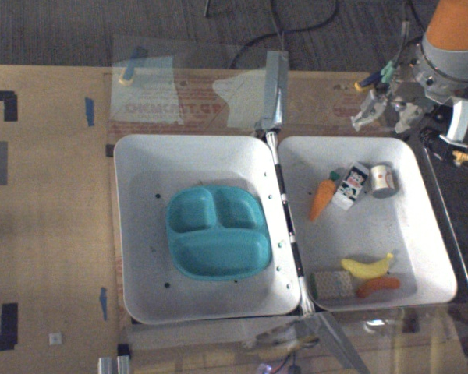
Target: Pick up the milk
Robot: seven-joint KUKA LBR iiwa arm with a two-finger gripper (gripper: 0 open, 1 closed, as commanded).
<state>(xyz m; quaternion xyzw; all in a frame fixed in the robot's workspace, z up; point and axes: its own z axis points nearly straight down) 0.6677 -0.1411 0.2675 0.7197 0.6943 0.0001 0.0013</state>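
Note:
The milk (351,185) is a small white carton with black cow patches and a blue top. It lies on its side in the upper part of the right bin (429,232). An orange carrot (322,197) touches its left side and a small tin can (383,179) lies just to its right. My gripper (386,115) hangs over the bench just beyond the right bin's far rim, above and to the right of the milk. Its fingers are open with nothing between them.
A teal divided plate (217,232) sits in the left bin (140,170). At the right bin's near edge lie a banana (366,266), a red sausage (378,285) and a speckled cracker (333,284). A metal divider (274,92) runs between the bins.

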